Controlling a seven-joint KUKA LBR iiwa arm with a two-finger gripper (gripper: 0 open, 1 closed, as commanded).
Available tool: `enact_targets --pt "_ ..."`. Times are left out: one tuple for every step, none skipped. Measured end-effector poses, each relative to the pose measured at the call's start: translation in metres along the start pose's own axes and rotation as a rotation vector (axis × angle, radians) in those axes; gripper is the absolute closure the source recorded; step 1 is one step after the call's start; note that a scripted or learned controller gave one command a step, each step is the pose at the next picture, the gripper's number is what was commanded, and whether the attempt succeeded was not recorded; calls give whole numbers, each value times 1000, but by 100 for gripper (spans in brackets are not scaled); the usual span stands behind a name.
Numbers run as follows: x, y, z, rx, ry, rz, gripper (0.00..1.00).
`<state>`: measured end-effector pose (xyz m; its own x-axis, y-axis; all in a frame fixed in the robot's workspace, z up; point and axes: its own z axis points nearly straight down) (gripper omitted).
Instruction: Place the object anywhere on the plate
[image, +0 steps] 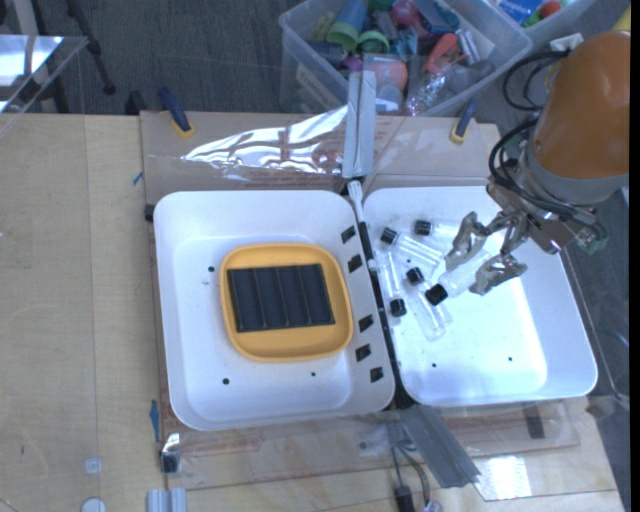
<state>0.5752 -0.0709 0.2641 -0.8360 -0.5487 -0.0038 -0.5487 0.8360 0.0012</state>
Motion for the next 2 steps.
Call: enact_targets --pt "-3 -5 -15 4 -5 -269 100" --pt "-91 -30 47 1 -5 -380 100"
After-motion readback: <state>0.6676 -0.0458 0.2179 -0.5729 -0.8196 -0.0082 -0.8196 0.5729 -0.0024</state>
